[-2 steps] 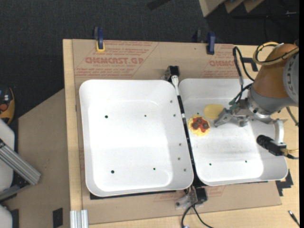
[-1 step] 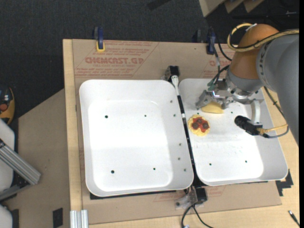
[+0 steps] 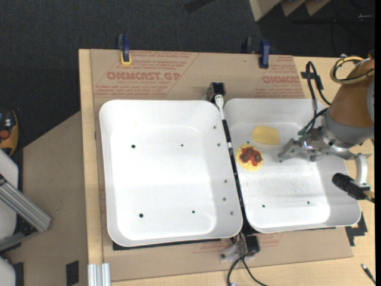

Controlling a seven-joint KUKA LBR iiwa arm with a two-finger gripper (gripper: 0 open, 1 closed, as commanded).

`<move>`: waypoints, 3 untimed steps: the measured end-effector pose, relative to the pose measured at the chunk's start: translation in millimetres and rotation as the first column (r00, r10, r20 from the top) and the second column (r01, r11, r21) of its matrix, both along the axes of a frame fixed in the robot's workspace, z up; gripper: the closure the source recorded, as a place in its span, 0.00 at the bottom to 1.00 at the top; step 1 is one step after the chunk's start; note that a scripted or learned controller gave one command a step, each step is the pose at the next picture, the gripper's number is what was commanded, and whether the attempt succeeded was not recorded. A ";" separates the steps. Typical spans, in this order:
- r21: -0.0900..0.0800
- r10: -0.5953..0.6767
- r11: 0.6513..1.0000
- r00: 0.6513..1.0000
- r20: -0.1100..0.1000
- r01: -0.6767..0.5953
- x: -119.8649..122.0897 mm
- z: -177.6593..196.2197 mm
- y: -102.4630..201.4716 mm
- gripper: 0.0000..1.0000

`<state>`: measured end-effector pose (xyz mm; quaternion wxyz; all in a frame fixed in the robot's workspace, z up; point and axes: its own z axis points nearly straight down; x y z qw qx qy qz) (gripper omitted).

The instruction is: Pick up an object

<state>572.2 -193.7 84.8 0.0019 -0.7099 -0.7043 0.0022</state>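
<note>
The grey arm (image 3: pixel 351 109), orange-banded above the wrist, reached in from the right and leaned low over the right bin (image 3: pixel 286 210), its gripper (image 3: pixel 290 150) pointing left with the fingers spread apart and nothing between them. Just to the left of those fingertips lay a pale yellow object (image 3: pixel 265 135) and, beside it near the bin's left wall, a round yellow and red object (image 3: pixel 249 157), neither of them touched. The left bin (image 3: pixel 161 171) sat alongside on a brown board (image 3: pixel 178 70) held by two blue clamps (image 3: pixel 124 47) at its far edge, dark carpet (image 3: pixel 89 11) beyond
</note>
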 end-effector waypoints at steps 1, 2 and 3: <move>0.000 0.014 1.000 1.000 0.013 -0.014 80.9 0.8 37.9 0.00; -0.001 0.013 1.000 1.000 0.023 -0.013 39.7 229.0 93.2 0.00; 0.004 0.012 1.000 1.000 -0.007 -0.012 14.9 99.8 140.6 0.00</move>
